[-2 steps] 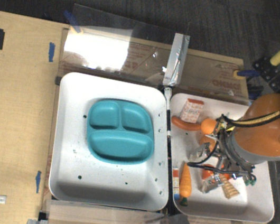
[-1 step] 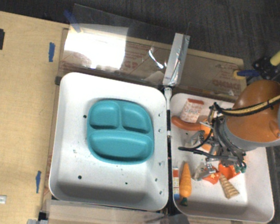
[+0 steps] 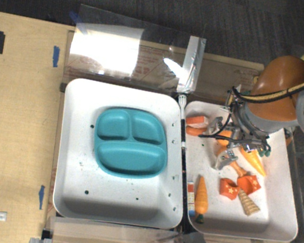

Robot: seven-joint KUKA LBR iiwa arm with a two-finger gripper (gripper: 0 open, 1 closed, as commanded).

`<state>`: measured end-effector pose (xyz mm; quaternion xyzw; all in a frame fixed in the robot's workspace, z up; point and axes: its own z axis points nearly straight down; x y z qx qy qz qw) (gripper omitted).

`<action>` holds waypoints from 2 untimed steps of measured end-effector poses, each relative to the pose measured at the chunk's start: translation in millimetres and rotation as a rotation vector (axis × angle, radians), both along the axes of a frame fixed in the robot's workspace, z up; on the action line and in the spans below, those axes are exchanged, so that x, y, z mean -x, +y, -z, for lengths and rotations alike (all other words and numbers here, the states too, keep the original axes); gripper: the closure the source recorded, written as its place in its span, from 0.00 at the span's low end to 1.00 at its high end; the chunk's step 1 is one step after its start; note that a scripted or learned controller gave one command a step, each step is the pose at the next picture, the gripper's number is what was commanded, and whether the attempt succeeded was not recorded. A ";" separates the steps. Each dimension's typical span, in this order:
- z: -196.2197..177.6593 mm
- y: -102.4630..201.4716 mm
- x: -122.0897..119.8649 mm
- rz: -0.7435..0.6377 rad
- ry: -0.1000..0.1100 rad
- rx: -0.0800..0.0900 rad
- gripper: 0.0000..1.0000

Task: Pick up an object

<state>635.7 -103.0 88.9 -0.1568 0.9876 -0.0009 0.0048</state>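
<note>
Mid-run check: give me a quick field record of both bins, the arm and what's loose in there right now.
left bin: holds a teal divided plate, lying flat near its middle
right bin: holds several small orange and red toy pieces
carrot: lies along the right bin's left wall, near the front
red pieces: clustered mid-bin, with a tan cone-shaped piece beside them
orange-white piece: back left corner of the right bin
gripper: low over the right bin's middle, just left of the red pieces
grasp: nothing seen between the fingers

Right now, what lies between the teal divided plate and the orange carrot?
In the camera view, bare white bin floor, then the two bins' rims, lie between plate and carrot.
</note>
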 end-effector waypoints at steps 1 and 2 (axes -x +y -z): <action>-15.4 1.3 -4.4 0.001 -0.016 0.000 1.00; -129.2 58.6 -27.9 0.035 -0.012 -0.003 1.00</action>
